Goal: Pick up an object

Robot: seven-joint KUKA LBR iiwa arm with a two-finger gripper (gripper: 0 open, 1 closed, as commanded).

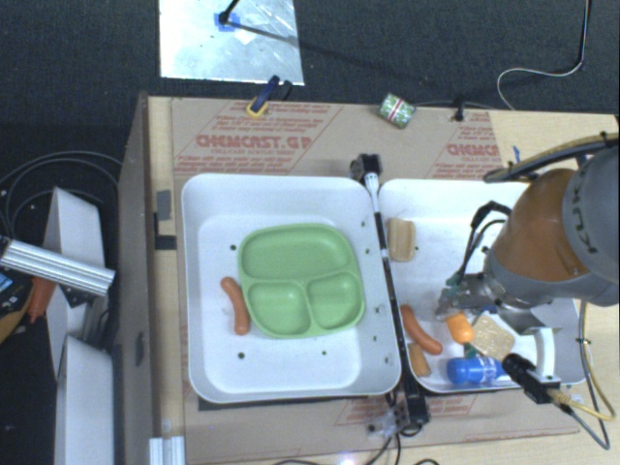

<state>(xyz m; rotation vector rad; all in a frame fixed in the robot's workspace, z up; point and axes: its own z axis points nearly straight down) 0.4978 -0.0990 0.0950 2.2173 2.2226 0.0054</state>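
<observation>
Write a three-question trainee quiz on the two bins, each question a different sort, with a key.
1. True or false: the green tray lies in the left bin.
2. What lies beside the tray on its left? A) sausage B) blue bottle C) orange ball
3. Fill in: the arm reaches over the ____ bin.

Key: 1 true. 2 A, the sausage. 3 right, the right bin.

A: Colours? The tray [295, 284] is pale green in a white bin [208, 260], a red-orange sausage [234, 305] beside it.

B: And the right bin [436, 211], white: orange ball [460, 329], blue bottle [472, 370], tan bread [401, 239].
</observation>
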